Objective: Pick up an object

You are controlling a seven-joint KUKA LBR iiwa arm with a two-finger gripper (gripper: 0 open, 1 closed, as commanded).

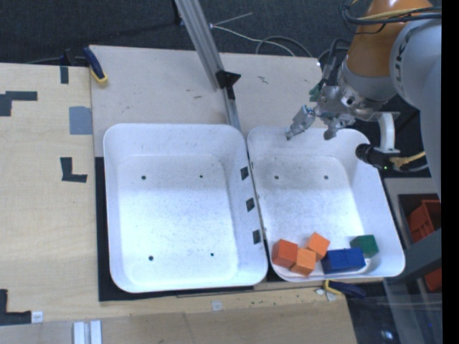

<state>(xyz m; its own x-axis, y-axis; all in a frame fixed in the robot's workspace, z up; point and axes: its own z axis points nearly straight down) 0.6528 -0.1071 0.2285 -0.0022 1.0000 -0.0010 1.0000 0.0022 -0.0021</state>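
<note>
I've got the tool (313, 125) spread and empty above the right bin's (373, 192) far rim, so next it needs to drop toward the blocks (315, 253) at its near end.

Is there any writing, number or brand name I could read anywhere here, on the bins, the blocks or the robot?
None can be read.
The blocks have plain coloured faces, with no letters.
The dark squares on the wall between the two bins are blank marks.
The dark tape shapes on the bench spell nothing.
The arm shows no legible label.
</note>
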